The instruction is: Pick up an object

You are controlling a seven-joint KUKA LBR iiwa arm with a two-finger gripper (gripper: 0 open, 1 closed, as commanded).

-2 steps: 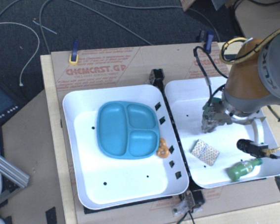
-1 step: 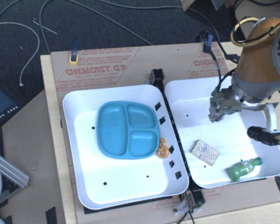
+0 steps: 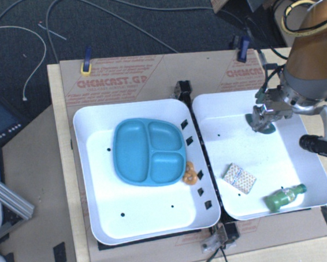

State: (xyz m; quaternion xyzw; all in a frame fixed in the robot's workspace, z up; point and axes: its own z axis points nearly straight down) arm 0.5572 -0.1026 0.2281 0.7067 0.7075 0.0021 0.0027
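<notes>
Tool (image 3: 262, 120) above right bin (image 3: 304, 142)

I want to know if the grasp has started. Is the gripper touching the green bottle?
Apart. The camera view shows the gripper high in the right bin, with bare white floor separating it from the green bottle near the bin's bottom edge.

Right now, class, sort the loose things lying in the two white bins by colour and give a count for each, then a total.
Blue: 1, the divided plate
Orange: 1, the small lump beside the plate
Green: 1, the bottle
White patterned: 1, the packet
Total: 4
</notes>
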